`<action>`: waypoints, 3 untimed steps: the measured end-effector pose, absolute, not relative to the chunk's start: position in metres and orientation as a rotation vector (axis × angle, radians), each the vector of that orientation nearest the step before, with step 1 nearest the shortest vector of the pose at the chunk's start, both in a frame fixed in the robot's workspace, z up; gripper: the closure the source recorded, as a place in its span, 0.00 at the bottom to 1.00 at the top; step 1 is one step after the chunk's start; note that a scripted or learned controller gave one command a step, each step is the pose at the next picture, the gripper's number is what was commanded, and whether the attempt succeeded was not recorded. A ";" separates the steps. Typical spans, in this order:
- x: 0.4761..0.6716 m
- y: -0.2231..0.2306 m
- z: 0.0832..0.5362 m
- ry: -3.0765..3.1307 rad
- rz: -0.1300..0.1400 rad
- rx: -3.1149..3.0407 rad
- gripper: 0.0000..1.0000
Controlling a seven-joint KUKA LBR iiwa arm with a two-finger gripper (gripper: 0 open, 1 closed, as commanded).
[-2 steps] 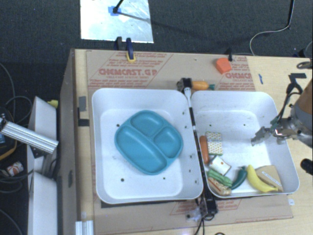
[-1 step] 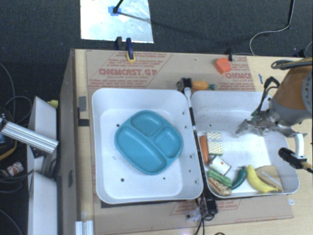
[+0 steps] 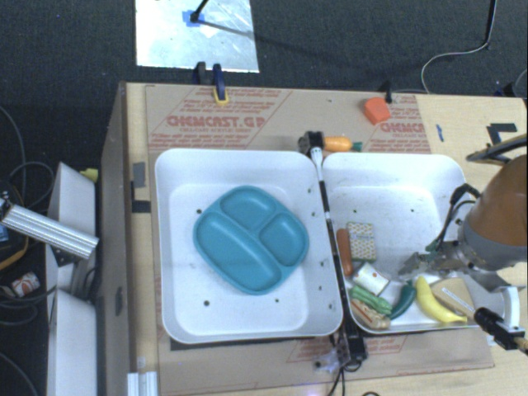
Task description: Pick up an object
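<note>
kuka arm w/ orange band (image 3: pixel 505 209) leans in from the right, its gripper (image 3: pixel 422 261) low over the right bin (image 3: pixel 396 180); whether it's open or closed can't be told. just below it a banana (image 3: pixel 435 301) lies near the front wall, beside a green pepper (image 3: pixel 403 299) & a waffle square (image 3: pixel 361 241). blue divided plate (image 3: pixel 251 238) sits in the left bin (image 3: pixel 177 221).

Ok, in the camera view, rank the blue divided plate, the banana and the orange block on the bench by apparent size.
1. blue divided plate, by far the largest.
2. banana.
3. orange block, smallest, though it lies farther from the camera, so that gap is less sure.
</note>
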State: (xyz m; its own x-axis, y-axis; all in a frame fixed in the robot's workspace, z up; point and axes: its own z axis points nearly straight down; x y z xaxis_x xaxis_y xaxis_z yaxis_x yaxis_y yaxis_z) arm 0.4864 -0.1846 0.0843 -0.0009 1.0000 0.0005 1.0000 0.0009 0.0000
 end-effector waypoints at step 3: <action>0.596 -0.206 0.096 -2.234 -0.003 -2.217 1.00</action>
